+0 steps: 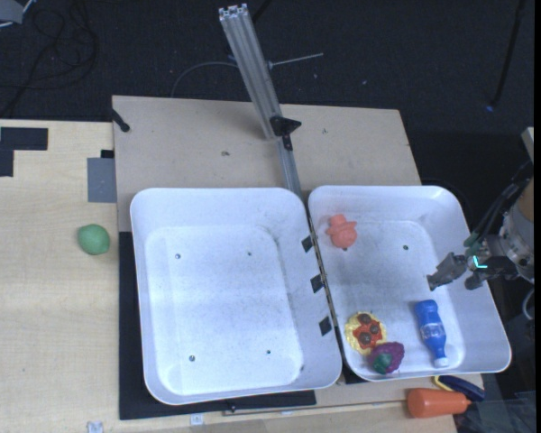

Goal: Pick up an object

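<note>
The right bin (pixel 379 201) holds an orange toy (pixel 343 231) near its far left, a blue bottle (pixel 430 330) at the near right, a yellow piece with red spots (pixel 365 330) and a purple-and-green piece (pixel 387 357) at the near edge. My gripper (pixel 453 272) hangs at the bin's right side, just above and beyond the blue bottle, its dark fingers (pixel 440 276) pointing left. Nothing shows between them.
The left bin (pixel 162 207) sits beside the right one. A green ball (pixel 94 239) lies on the bench to the left. An orange object (pixel 435 401) lies in front of the right bin. A metal bar (pixel 257 70) slants behind the bins.
</note>
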Controlling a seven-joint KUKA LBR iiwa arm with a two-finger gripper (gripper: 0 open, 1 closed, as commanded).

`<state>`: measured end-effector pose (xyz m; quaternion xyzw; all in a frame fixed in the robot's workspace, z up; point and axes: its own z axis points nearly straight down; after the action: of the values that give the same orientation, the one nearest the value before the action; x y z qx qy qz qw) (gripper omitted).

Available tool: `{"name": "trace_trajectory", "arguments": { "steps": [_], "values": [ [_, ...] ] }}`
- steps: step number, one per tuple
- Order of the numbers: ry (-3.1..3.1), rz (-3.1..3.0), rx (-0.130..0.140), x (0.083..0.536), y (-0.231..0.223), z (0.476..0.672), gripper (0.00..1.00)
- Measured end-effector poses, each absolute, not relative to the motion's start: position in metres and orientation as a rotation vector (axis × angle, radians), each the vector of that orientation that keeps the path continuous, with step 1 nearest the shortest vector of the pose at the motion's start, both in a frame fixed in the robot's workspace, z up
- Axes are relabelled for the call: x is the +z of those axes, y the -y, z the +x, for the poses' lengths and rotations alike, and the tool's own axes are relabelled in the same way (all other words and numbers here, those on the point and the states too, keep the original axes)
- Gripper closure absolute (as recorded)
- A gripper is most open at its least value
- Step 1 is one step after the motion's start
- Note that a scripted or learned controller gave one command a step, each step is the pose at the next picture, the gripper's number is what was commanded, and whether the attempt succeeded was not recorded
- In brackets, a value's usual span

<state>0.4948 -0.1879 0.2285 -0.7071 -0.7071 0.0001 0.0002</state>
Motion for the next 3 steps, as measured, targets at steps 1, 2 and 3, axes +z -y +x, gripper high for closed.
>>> {"name": "trace_trajectory", "arguments": {
  "steps": [1,2,3],
  "values": [
    [2.221,-2.221,0.000,0.228,0.188,0.495,0.00],
    [2.220,-2.218,0.003,0.186,0.187,0.498,0.00],
    [2.220,-2.218,0.003,0.144,0.187,0.496,0.00]
  ]
}}
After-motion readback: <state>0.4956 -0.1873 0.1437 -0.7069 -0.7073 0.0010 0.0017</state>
